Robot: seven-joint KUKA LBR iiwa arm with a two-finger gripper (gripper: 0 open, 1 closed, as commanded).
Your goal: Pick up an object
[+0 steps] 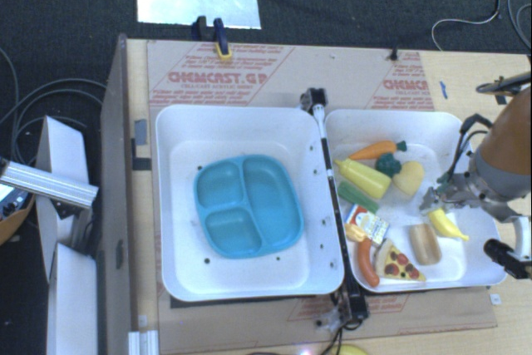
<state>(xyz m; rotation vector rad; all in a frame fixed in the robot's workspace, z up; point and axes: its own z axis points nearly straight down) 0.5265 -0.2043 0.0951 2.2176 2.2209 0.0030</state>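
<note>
— Where was the claw (pixel 434 201)?
— Low in the right bin (pixel 432 127), just beside the banana (pixel 446 224). Whether it was apart or together was too blurred to tell.
— And beyond?
— Potato (pixel 408 176), then carrot (pixel 374 150). The arm (pixel 505 152) ran off the frame's edge.

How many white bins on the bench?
2. The left bin holds a blue divided plate. The right bin holds the toy food, and the gripper is over it.
</note>
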